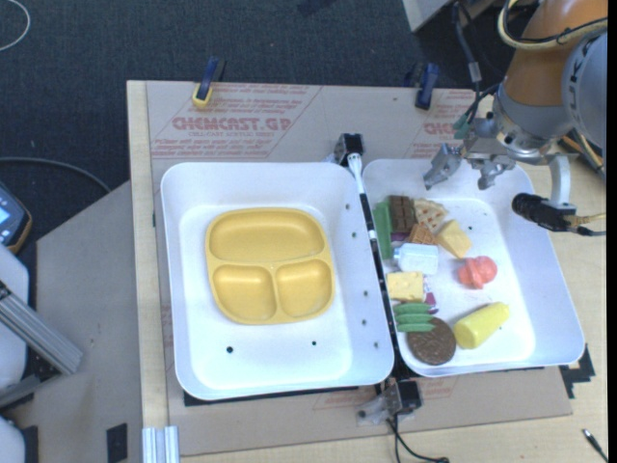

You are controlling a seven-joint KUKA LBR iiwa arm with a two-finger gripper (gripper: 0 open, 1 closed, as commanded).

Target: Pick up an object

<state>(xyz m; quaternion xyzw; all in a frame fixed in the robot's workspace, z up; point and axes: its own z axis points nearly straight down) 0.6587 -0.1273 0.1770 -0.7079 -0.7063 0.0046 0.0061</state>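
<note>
Yellow at far left: found a three-part tray (270,263) lying flat in the middle of the left bin (183,258), apart from its walls. Noted brown cardboard (241,123) under both bins, with a blue clamp (207,80) on its far edge.

Moved on to the right bin (554,287) and found all the small items there, crowded along its left side. Saw a long green piece (383,228) against the left wall, a dark brown block (402,210) just beside it, then a white block (417,257) and a pale yellow square (405,285) nearer the camera. Found a brown disc (431,340) at the near edge, a yellow oblong piece (480,324) just beside it, and a pink-red lump (477,272) farther back, apart from both.

Saw the gripper (468,169) above the far rim of the right bin, fingers (442,170) spread apart with nothing between them, clear of every item. Noted the orange band (559,27) above the wrist at top right.
</note>
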